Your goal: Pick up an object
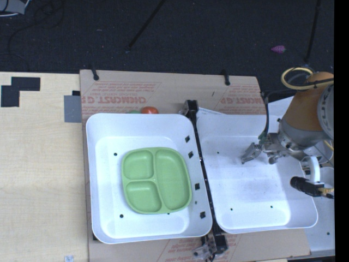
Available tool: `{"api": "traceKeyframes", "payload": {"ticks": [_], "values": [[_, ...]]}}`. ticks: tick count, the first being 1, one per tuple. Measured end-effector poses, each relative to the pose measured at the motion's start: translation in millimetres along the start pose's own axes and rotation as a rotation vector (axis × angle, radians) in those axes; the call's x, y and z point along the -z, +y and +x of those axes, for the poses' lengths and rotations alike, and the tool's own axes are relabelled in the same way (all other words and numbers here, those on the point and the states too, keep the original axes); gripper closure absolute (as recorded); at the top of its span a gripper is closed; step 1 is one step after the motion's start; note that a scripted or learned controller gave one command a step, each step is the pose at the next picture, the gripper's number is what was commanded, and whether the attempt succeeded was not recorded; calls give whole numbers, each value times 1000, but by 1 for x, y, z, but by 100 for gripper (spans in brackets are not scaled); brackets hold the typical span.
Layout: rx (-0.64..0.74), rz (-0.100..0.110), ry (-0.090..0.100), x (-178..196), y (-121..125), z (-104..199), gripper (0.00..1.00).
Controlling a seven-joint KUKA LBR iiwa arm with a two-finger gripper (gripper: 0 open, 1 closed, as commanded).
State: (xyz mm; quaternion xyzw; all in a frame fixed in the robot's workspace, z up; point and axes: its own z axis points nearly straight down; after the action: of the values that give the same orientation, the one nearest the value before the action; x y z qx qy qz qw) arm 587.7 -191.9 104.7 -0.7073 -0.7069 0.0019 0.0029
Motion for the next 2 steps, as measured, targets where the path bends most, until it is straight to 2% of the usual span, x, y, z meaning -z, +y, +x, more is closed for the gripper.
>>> {"api": "traceKeyframes", "payload": {"ticks": [1,2], "values": [[-1,-3,-1,13,1,-1,100],[0,-11,-3,75,4,-7,100]]}}
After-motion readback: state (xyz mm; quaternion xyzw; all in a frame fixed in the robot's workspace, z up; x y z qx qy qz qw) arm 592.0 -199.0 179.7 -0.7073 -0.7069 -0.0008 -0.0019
